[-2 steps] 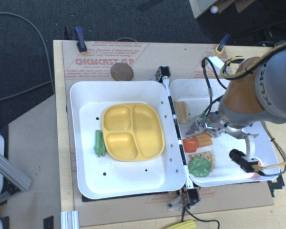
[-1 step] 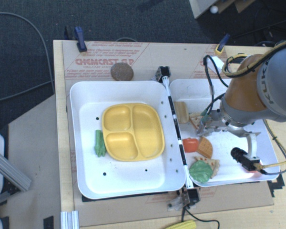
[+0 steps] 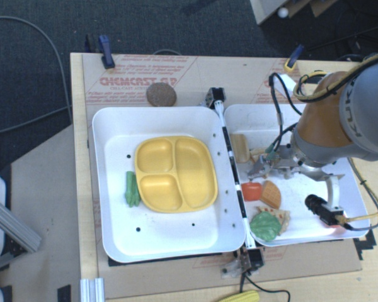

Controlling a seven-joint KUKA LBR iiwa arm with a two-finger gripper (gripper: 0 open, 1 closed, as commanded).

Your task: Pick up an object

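- The gripper (image 3: 263,162) hung low in the right white plastic bin (image 3: 252,113); whether it was clenched or released could not be told.
- A tan rectangular block (image 3: 240,147) lay just left of it.
- A red piece (image 3: 251,190), an orange rounded piece (image 3: 271,194) and a green round item (image 3: 264,226) lay nearer the front.
- The left white bin (image 3: 107,168) held a yellow sectioned plate (image 3: 175,172), with a green strip (image 3: 132,189) beside it.

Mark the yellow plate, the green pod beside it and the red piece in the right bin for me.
yellow plate (image 3: 176,172), camera view, on the ridge where its three compartments meet.
green pod (image 3: 132,189), camera view, middle of its length.
red piece (image 3: 252,190), camera view, centre of its top face.
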